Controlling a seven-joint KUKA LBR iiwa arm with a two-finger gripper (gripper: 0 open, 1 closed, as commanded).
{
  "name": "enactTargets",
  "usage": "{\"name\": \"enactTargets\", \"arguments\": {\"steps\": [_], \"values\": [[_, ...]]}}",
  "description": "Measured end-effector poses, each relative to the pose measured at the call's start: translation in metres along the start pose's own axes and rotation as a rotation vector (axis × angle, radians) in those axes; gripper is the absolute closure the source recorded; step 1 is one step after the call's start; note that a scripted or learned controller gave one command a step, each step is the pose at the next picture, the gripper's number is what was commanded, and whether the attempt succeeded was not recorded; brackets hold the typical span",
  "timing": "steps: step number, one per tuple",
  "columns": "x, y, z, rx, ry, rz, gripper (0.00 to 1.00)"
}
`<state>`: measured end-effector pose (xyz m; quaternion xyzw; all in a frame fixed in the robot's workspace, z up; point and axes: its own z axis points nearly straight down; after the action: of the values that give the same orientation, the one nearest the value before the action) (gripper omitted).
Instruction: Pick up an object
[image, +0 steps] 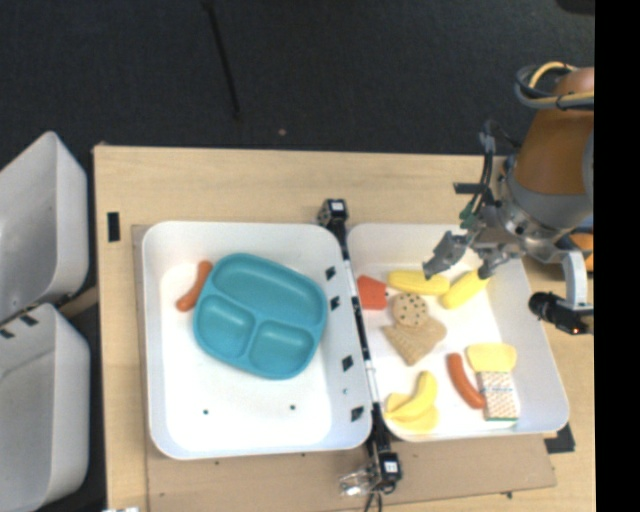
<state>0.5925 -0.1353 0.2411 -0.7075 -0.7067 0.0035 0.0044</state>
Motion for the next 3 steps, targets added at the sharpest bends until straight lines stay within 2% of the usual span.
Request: {"name": "enactTargets", "arguments": {"steps": [1, 3], "values": [[0.000, 0.002, -0.005, -0.008, -0.001, -0.002, 0.00], [-0.002, 0.004, 0.086, -0.005, -0.002, 0.000, 0.00]]}}
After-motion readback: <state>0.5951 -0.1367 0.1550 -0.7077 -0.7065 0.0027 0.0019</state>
